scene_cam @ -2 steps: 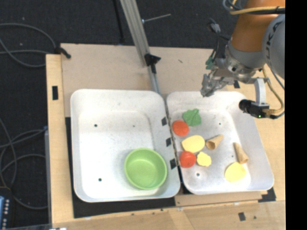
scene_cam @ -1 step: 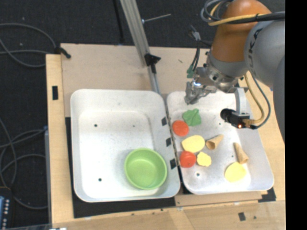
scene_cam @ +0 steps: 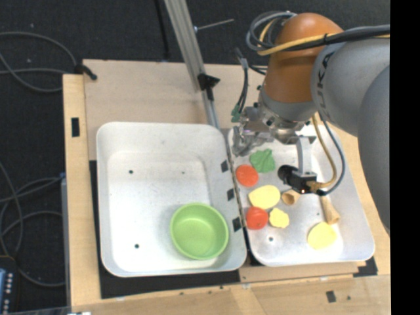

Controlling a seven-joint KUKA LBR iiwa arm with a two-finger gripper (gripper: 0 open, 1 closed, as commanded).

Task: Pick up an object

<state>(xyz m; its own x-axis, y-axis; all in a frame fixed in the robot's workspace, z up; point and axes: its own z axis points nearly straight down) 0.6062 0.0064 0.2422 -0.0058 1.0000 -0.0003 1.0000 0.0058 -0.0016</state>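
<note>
You have two white bins on the table [scene_cam: 144, 90]: the left bin [scene_cam: 157, 176] holds one green bowl [scene_cam: 199, 231]. The right bin [scene_cam: 348, 241] holds three yellow pieces [scene_cam: 264, 196], two red pieces [scene_cam: 247, 175] and one green piece [scene_cam: 264, 159]. The end effector [scene_cam: 244, 138] sits at that bin's far left corner; its opening can't be told.

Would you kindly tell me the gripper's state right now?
Gripper: cannot be told; it sits low over the right bin, near the green toy.
</note>
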